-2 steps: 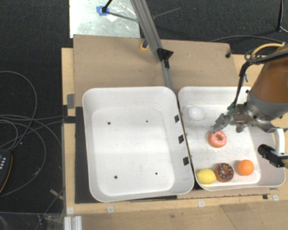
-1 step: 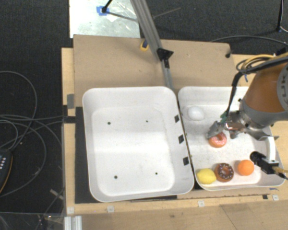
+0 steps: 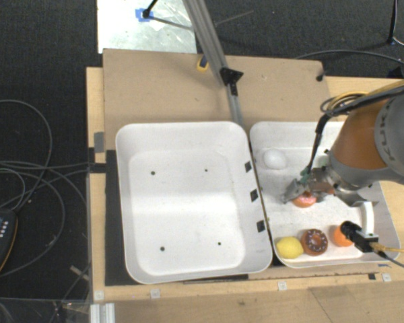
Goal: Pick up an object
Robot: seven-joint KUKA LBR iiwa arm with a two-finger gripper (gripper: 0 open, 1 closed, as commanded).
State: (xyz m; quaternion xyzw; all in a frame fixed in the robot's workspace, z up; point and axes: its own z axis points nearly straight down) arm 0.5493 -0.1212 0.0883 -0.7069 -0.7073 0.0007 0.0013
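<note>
In the right bin (image 3: 269,136), my gripper (image 3: 300,190) hangs low over a small pink and orange object (image 3: 305,200). That object lies on the bin floor, right under the gripper's tip and partly covered by it. A white ball (image 3: 275,159) rests near the bin's far left corner. Along the near wall lie a yellow lemon (image 3: 289,247), a brown donut (image 3: 315,241) and an orange fruit (image 3: 341,235). The grey arm with its orange band (image 3: 355,143) comes in from the right above the bin.
The left bin (image 3: 124,180) sits beside the right one, with black clips along their shared edge. A slanted metal pole (image 3: 209,36) crosses the bench behind the bins. Cables run along the arm and off the bench's right side.
</note>
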